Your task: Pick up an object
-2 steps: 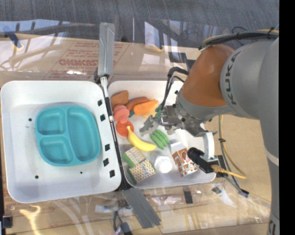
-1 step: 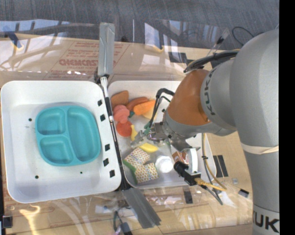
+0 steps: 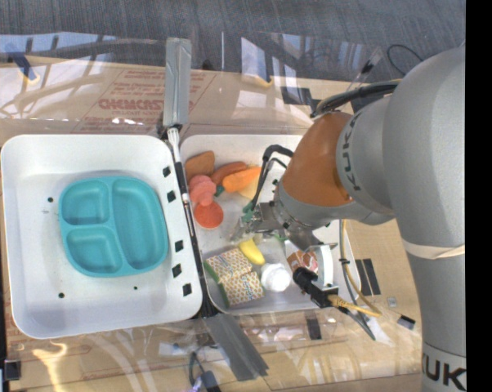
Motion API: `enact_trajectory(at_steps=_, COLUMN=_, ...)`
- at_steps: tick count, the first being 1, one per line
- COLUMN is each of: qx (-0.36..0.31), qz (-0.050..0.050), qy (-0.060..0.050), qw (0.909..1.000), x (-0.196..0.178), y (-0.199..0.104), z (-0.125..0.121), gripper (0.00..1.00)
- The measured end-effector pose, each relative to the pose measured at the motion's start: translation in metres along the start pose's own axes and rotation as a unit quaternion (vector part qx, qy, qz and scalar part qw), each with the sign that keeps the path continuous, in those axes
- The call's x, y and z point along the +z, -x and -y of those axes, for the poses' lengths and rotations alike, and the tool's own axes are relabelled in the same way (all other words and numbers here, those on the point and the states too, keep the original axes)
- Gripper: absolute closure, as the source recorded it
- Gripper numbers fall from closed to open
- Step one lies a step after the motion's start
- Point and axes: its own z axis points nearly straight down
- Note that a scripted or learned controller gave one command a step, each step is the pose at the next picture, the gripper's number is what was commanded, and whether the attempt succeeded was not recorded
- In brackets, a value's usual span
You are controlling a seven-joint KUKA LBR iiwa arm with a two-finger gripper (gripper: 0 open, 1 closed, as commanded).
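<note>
The right bin [image 3: 230,140] holds several toy foods. An orange carrot [image 3: 242,180] and two brown sausage-like pieces [image 3: 200,164] lie at its far end. A pink piece [image 3: 202,189] and a red-orange piece [image 3: 208,213] sit along its left wall. A yellow piece [image 3: 252,251], a white bottle [image 3: 275,278], patterned packets [image 3: 234,276] and a small can [image 3: 305,261] lie toward the near end. My gripper [image 3: 257,223] hangs low in the middle of this bin, just above the yellow piece, and the wrist hides much of the bin's right side.
The left bin [image 3: 33,243] holds a teal divided plate [image 3: 114,224]. A black-clipped divider wall [image 3: 183,219] separates the two bins. The grey arm with its orange band [image 3: 319,166] covers the right bin's far right corner. Cables [image 3: 352,300] lie near the bench's front right.
</note>
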Motion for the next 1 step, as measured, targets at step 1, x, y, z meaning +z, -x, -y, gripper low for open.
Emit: enact_trajectory(at_steps=1, qx=0.036, qz=0.000, qy=0.004, qw=0.9993, x=-0.1458, y=-0.0337, z=-0.0264, gripper=1.00)
